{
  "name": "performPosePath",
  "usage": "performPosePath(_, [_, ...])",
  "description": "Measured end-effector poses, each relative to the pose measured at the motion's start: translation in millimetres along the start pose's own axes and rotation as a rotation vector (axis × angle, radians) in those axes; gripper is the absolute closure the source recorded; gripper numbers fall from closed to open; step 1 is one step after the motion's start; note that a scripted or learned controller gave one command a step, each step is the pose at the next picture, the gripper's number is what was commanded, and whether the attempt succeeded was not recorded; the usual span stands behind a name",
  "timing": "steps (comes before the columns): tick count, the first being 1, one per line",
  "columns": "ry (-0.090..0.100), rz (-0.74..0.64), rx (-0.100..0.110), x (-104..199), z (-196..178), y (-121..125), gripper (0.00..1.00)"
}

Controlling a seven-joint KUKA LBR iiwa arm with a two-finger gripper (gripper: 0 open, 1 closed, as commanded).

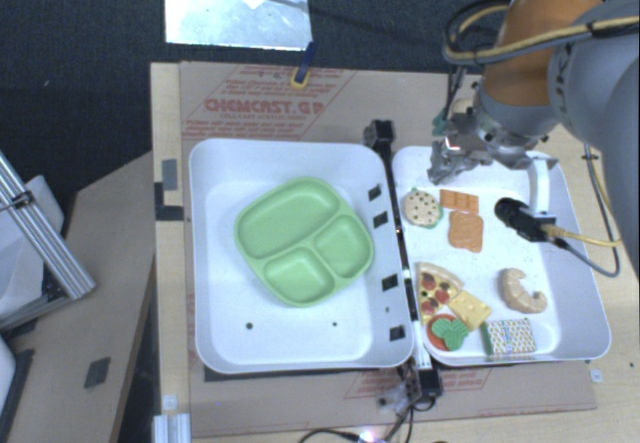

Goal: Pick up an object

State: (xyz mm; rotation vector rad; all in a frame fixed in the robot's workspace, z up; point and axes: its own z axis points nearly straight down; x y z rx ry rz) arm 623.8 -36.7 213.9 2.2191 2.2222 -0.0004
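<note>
The claw (447,168) hovers low over the right bin's (585,261) far corner, just above the cookie (422,208); whether it's apart or together, I can't tell.

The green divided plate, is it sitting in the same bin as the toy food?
No, the green divided plate lies alone in the left bin, while the cookie and croissant lie in the right bin.
</note>
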Motion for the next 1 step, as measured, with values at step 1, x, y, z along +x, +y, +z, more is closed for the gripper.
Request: performPosePath(1, [0.000, -0.004, -0.002, 6.2, -2.3, 3.3, 1.00])
